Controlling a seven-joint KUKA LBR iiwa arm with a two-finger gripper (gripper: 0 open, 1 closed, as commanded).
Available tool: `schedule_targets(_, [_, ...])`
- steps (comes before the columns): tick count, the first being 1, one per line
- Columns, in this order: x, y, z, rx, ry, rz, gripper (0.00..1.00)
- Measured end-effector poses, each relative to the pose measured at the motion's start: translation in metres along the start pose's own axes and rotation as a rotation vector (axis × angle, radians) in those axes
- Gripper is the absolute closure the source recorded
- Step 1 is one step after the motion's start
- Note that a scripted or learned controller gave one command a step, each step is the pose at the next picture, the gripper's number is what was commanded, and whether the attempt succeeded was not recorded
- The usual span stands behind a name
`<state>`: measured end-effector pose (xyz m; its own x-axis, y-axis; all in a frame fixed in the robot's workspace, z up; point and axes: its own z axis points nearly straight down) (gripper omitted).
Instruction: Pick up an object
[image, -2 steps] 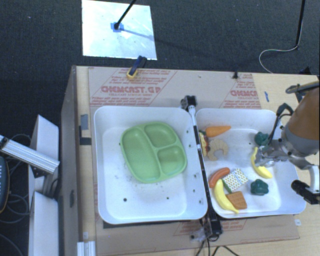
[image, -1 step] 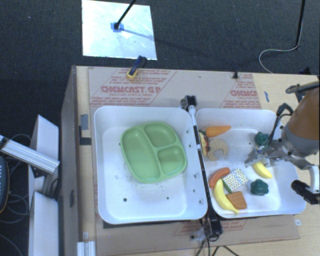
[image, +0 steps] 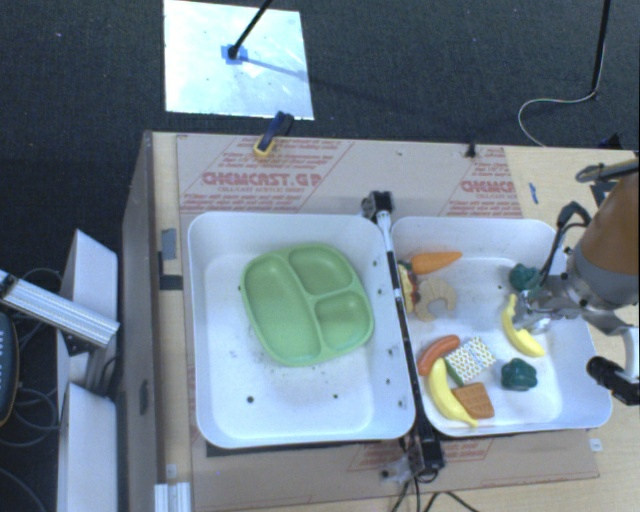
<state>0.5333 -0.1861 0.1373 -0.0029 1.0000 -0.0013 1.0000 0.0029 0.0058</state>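
My gripper (image: 537, 312) hangs low in the right bin (image: 575, 400), near its far right wall, just above a small yellow banana (image: 522, 335). Whether it is released or clenched, I cannot tell from here. The banana lies lengthwise beside a dark green broccoli piece (image: 518, 375), with another green piece (image: 524, 275) just beyond it. It looks like toy food: light, stiff and smooth, so likely to slip. I judge the best hold is across its narrow middle, squeezing the two long sides, not the tapered tips. Toward the bin's left lie a carrot (image: 436, 262), a second banana (image: 445, 392) and a sausage (image: 438, 352). The left bin (image: 230, 400) carries a green divided plate (image: 305, 303).
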Motion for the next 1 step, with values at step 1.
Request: schedule_targets(1, [0.0,0.0,0.0001,0.0,0.0,0.0,0.0])
